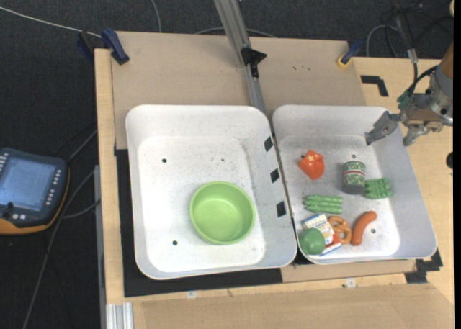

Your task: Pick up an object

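The open, empty claw should descend squarely over the small can, clear of the green toy.

Handheld control pendant left of the bench, blue clamps at the back edge, dark carpet

The right bin holds a bunch of little things. A red pepper sits near the middle. A small can with a green label stands upright to its right, touching a bumpy green veggie. Below them lie some green pea pods. A red-orange sausage lies tilted near the front. A pretzel and a green ball rest on a small flat packet. The left bin holds a light green bowl, right side up.
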Robot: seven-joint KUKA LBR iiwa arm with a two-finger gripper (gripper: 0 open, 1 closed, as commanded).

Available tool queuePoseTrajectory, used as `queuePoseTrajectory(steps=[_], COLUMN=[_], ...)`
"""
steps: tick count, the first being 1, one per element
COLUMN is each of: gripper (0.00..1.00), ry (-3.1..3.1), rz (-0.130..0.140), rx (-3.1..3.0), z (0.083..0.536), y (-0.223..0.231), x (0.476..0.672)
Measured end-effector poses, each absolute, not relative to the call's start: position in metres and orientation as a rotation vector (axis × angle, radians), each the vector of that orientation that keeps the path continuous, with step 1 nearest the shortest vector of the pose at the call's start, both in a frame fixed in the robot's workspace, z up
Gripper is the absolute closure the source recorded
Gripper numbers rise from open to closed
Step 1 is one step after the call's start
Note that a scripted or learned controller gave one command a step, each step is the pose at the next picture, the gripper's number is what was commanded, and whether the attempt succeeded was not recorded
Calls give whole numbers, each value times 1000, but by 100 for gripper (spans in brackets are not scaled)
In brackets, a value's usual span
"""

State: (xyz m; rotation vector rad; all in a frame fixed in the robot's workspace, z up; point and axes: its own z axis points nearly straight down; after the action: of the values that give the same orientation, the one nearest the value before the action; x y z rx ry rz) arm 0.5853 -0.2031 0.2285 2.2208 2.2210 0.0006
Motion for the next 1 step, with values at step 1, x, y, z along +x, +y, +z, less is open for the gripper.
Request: queuePoseTrajectory(steps=[1], gripper=[0], ry=[2224], rz=[-3], rx=[2224], z=[180], y=[-201], x=[575])
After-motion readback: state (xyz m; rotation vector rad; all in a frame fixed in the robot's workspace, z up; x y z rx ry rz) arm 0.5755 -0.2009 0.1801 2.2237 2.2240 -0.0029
